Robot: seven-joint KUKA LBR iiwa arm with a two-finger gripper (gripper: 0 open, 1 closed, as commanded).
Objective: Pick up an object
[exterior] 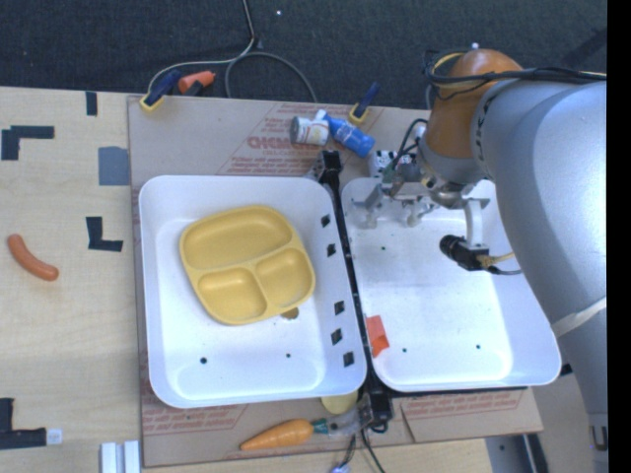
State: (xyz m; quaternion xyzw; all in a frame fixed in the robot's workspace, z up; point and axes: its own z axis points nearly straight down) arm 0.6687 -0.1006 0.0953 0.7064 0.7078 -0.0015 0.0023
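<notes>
Pincer (pixel 389 208) hangs low over right bin's (pixel 444 343) far-left corner.

bench (pixel 59 363) | two white bins (pixel 163 363) | carrot (pixel 278 435) | sausage (pixel 33 258) | clamps (pixel 177 85)

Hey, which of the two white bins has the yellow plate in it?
The left shallow white bin holds the yellow three-compartment plastic plate. The right shallow white bin, where the gripper reaches, has none.
</notes>
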